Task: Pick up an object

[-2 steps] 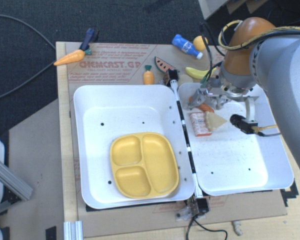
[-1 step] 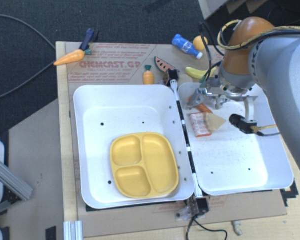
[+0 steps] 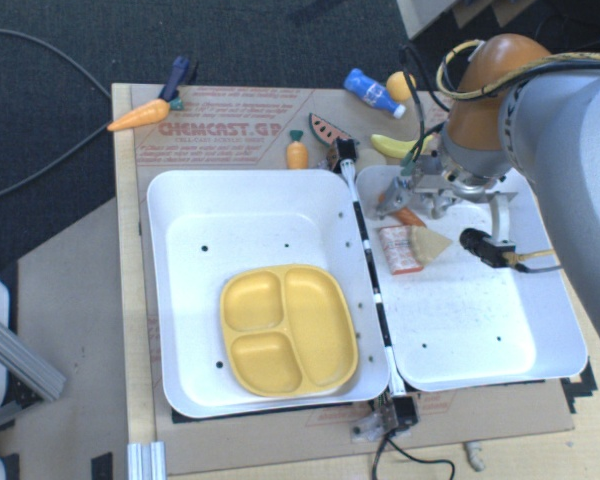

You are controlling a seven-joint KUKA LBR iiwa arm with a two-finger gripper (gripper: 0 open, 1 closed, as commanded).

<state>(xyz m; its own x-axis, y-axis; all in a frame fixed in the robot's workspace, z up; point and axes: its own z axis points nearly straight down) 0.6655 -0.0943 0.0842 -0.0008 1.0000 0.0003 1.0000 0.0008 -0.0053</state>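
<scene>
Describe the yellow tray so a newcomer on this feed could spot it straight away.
Find the two white bins side by side and take the left bin, the one away from the arm. The yellow tray lies flat in its near half, towards the divider. It is the pale yellow, rounded dish split into three compartments, far larger than the small toy items beyond the bins.

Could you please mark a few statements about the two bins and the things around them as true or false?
1. The yellow divided plate lies in the left bin. True.
2. The toy carrot lies inside the right bin. False: it lies on the bench beyond the left bin.
3. The gripper is over the right bin's far end. True.
4. The blue bottle stands on the plate. False: it lies behind the bins.
</scene>
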